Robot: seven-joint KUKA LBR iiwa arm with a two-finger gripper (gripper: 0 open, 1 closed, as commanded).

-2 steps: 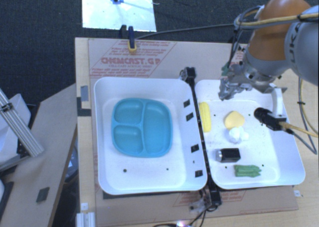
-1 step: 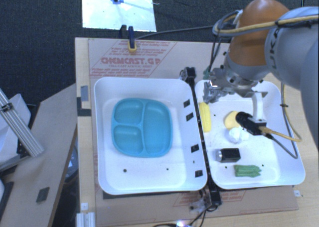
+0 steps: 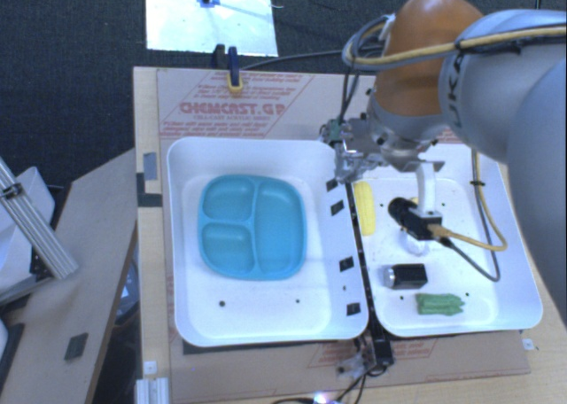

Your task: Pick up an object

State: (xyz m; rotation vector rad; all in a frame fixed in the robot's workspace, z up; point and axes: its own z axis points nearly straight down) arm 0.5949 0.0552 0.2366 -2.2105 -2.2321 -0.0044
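Here we see the gripper (image 3: 350,167) low at the right bin (image 3: 496,305) inner edge, just above the yellow piece (image 3: 363,207); its grip state we cannot tell, so we judge the approach step, next descending

Evenly and fairly brightly lit from above, with a cool bluish cast. Soft, short shadows only, under the arm (image 3: 478,57) and beside the small things in the right bin (image 3: 509,243). Mild glare on the left bin (image 3: 190,167) rim and the foil sheet (image 3: 208,3) far left. Slightly soft and grainy throughout; near arm blurred.
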